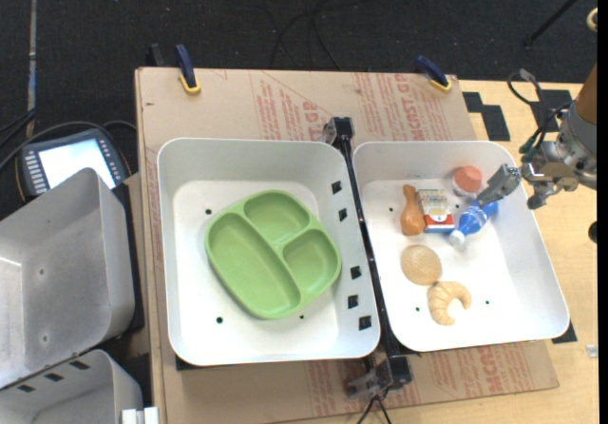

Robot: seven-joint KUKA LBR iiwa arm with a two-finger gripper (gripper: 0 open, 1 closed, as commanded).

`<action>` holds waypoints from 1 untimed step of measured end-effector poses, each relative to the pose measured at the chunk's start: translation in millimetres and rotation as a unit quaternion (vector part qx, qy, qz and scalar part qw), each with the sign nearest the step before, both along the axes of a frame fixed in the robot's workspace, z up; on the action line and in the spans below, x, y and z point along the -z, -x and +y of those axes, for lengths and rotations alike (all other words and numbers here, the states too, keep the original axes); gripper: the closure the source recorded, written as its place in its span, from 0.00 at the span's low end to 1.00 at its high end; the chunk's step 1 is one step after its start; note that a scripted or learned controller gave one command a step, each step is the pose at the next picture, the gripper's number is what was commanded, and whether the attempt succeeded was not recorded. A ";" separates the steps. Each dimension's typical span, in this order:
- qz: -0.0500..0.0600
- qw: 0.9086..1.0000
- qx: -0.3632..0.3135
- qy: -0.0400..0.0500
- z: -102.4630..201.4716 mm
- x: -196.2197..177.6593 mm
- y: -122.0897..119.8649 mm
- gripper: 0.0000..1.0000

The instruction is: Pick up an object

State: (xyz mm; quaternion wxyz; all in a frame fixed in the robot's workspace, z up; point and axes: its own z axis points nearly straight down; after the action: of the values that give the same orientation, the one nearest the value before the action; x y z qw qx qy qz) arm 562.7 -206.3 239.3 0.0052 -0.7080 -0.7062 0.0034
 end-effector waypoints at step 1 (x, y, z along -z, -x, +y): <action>-0.006 1.000 -0.002 0.001 0.7 -6.9 -2.8 0.00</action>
State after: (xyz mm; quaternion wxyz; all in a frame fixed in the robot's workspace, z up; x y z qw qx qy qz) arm 565.4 -205.6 246.2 -0.0001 -0.7067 -0.7075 0.0001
